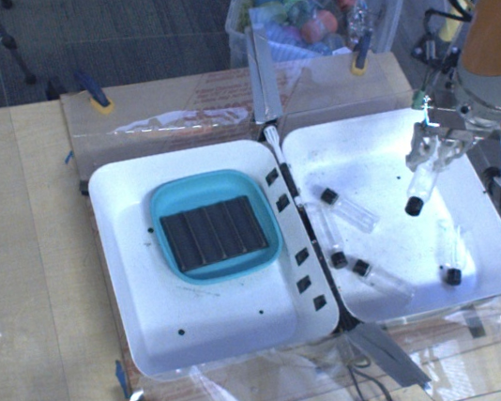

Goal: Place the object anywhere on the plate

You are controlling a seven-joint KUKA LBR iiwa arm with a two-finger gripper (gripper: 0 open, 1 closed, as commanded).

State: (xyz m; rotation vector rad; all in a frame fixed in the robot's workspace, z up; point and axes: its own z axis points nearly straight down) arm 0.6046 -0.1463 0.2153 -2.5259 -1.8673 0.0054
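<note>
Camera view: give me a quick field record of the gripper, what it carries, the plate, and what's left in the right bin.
gripper: above right bin, far right part
held: clear vial with black cap, hanging tilted from the fingers
plate: teal, in left bin, with a dark ribbed insert
loose vials: several lying in right bin, e.g.
placed on plate: not yet

1. The two white bins (128, 263) look like smooth, faintly glossy plastic.
2. The teal plate (167, 199) in the left bin is smooth plastic; its dark ribbed insert (213, 232) looks matt.
3. The vials (347, 210) in the right bin are clear, glassy tubes with black caps.
4. The counter (17, 281) left of the bins is pale, matt wood.
5. The end effector (432, 150) shows bare grey metal.
</note>
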